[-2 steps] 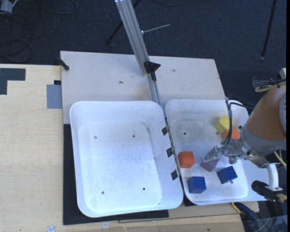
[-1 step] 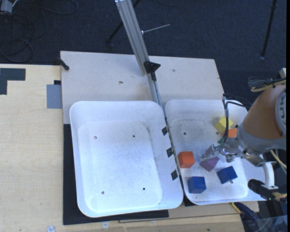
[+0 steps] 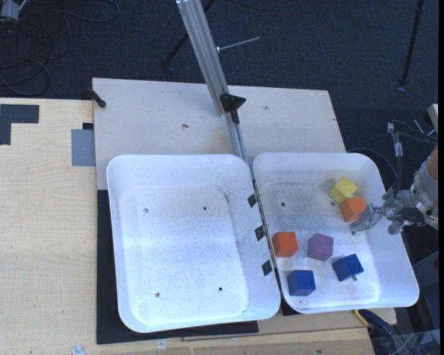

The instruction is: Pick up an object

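The right bin [image 3: 388, 287] holds several small cubes. A yellow cube [image 3: 342, 189] lies toward its far right, with an orange cube [image 3: 351, 208] touching it on the near side. A second orange cube [image 3: 285, 243] and a purple cube [image 3: 320, 246] sit mid-bin. Two blue cubes [image 3: 347, 266] [image 3: 301, 282] lie near the front. My gripper [image 3: 364, 221] reaches in over the bin's right rim, low, just right of and slightly nearer than the first orange cube. I see nothing held in it.
The left bin [image 3: 126, 198] stands beside the right one, with black clips [image 3: 257, 231] along the shared wall. A slanted aluminium post [image 3: 207, 58] rises behind the bins. Cables hang at the right by the arm [image 3: 422, 198].
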